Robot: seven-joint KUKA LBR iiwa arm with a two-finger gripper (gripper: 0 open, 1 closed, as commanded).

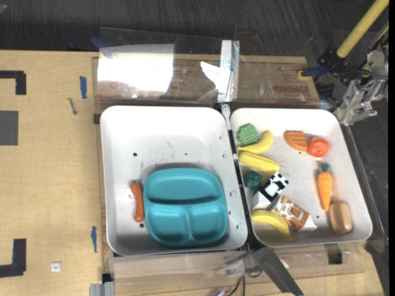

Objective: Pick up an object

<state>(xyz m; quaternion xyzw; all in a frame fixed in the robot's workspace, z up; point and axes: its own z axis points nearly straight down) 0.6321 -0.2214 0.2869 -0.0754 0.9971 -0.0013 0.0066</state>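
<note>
The right bin [355, 159] holds toy food: a banana [260, 142], a corn cob [258, 162], a green berry-like piece [247, 132], a waffle [296, 140], a tomato [318, 147], a carrot [324, 189], a brown loaf [339, 217], a brown-white packet [291, 213], a yellow piece [270, 222] and a black-and-white toy [275, 185]. In the left bin [108, 153] lie a teal divided tray [185, 208] and a red sausage [138, 201]. My gripper [363, 97] hangs beyond the right bin's far right corner, apart from every object.
A clear plastic wall [160, 76] stands behind the bins, with a metal post [228, 69] between them. A yellow pole [370, 17] slants at the top right. Brown board [43, 165] covers the bench left of the bins.
</note>
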